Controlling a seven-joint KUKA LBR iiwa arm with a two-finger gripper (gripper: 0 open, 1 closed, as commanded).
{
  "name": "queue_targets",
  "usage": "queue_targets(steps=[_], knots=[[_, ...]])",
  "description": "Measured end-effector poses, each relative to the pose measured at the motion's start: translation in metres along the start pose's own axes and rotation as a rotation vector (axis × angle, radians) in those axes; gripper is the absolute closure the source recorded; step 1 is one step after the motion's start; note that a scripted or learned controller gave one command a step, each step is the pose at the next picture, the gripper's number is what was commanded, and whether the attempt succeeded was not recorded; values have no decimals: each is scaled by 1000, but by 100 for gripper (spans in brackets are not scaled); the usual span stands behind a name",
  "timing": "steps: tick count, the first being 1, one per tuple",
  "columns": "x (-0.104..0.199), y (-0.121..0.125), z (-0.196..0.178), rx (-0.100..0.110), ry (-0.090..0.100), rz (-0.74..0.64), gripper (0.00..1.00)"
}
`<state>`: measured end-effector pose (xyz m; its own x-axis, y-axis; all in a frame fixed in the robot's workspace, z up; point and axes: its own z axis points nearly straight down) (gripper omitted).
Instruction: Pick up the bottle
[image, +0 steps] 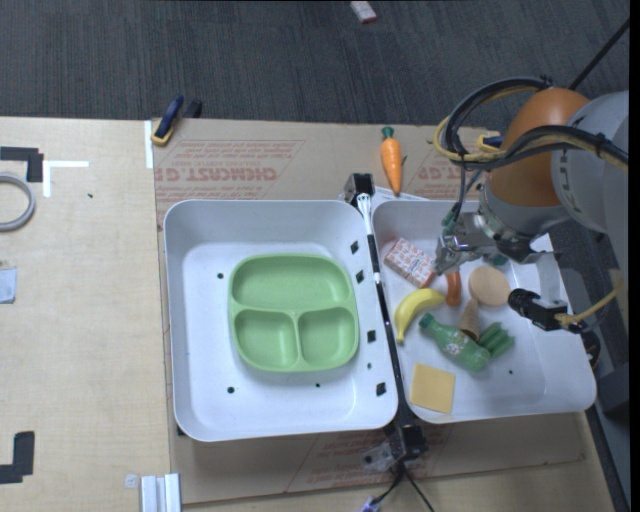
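Nearest the camera, in the right bin (570, 395), a yellow cheese slice (433, 387) lies flat by the front wall. Just behind it lies the bottle (455, 343): green, on its side, cap end toward the bin divider, base end toward a dark green item (497, 341) that touches it. A banana (414, 310) curves just left of the bottle neck, near but apart from it.

Further back sit a beige egg-shaped item (488, 286), a small red-orange piece (454, 288) and a pink patterned box (408, 260). The gripper (450, 250) hangs above this rear group, between the box and the egg shape, well back from the bottle. Whether the claw is spread or pressed together cannot be told; nothing is seen pinched in it.

The left bin (190, 330) carries a green divided tray (294, 313). Beyond both bins, a toy carrot (391, 158) lies on the cardboard.

Task status: not started as far as visible. The bottle rests on the bin floor, untouched. Remaining steps, by judgement: move the gripper forward over the bottle, descend, close across the body, lift. Crowding by the banana and the dark green item may obstruct finger placement.
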<state>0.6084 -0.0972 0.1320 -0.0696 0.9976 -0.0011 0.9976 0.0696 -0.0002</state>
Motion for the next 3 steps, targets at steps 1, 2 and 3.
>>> queue_targets(steps=[1,2,3], knots=[[59,-89,-60,2,1,-18,100],[121,-123,-98,2,0,-9,100],[191,-118,-81,3,0,75,100]])
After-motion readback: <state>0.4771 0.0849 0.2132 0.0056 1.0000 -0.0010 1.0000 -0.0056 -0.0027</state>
